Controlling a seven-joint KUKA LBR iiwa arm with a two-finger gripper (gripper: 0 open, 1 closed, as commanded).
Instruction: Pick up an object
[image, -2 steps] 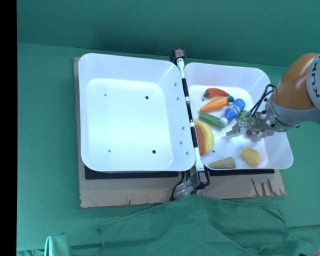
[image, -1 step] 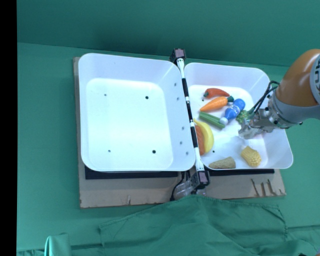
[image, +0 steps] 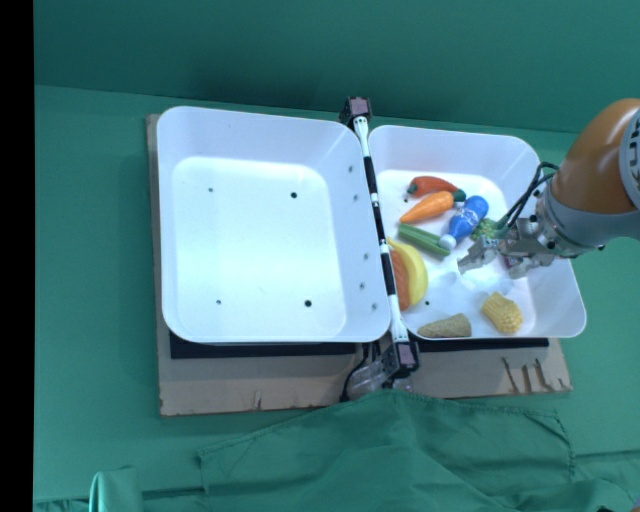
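Note:
The right bin (image: 560, 300) holds several toy foods. A red pepper (image: 432, 185), an orange carrot (image: 427, 207) and a blue and white bottle (image: 463, 220) lie at its far side. A green pod (image: 424, 239) and a yellow-orange fruit slice (image: 408, 275) lie by the divider. A corn cob (image: 501, 312) and a tan wedge (image: 445, 326) lie at the near edge. My gripper (image: 492, 265) hangs low over the bin's middle right, above the corn and right of the bottle. Its fingers are spread, with nothing between them. A small green piece (image: 486, 229) sits just behind it.
The left bin (image: 185, 300) stands beside the right one, and a black and white hinge bar (image: 375, 215) runs between them. Both bins rest on cardboard (image: 250, 385) over green cloth. A fold of cloth (image: 400, 450) lies in front.

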